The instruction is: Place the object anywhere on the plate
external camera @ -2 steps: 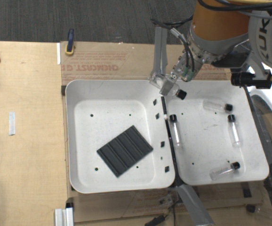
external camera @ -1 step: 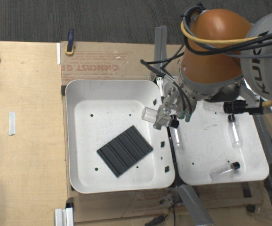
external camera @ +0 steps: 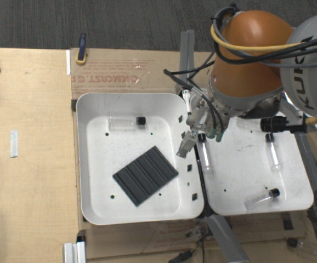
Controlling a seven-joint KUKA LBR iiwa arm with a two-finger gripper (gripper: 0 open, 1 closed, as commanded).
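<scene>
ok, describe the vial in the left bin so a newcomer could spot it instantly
Start at the left white bin, which holds a dark ribbed plate. Above the plate, near the bin's far wall, lies a clear vial, on its side with a black cap at its right end. The other clear vials all lie in the right bin.

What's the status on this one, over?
Gripper above the seam between both bins, nothing visibly held. Dark ridged plate in left bin, nothing on it. Capped clear tube lies behind the plate, apart.

Matt ribbed plate (external camera: 145,175), glossy plastic bins (external camera: 92,201)
</scene>
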